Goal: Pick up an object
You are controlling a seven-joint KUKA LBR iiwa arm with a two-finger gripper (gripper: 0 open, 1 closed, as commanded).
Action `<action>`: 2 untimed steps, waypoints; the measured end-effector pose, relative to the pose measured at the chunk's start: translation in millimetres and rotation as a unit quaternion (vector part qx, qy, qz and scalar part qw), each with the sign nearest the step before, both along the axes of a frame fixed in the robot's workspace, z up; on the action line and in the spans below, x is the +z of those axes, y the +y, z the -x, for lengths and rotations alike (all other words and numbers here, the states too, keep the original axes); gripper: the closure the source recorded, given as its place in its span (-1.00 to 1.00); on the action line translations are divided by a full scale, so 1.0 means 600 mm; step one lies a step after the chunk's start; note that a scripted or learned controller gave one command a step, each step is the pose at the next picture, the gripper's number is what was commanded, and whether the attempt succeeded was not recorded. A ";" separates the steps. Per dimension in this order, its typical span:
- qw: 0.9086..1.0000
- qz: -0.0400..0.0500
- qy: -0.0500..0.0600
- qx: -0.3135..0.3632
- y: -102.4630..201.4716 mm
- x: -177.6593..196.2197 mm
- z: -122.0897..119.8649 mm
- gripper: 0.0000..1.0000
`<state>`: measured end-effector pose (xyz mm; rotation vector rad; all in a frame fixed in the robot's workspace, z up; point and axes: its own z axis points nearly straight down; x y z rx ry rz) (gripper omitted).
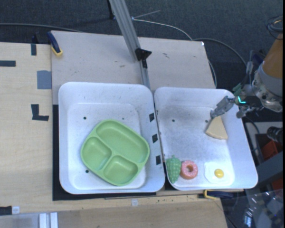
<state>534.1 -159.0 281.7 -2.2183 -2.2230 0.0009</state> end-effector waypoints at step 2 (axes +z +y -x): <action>1.000 0.000 0.004 -0.001 -0.010 -0.212 0.005 -1.00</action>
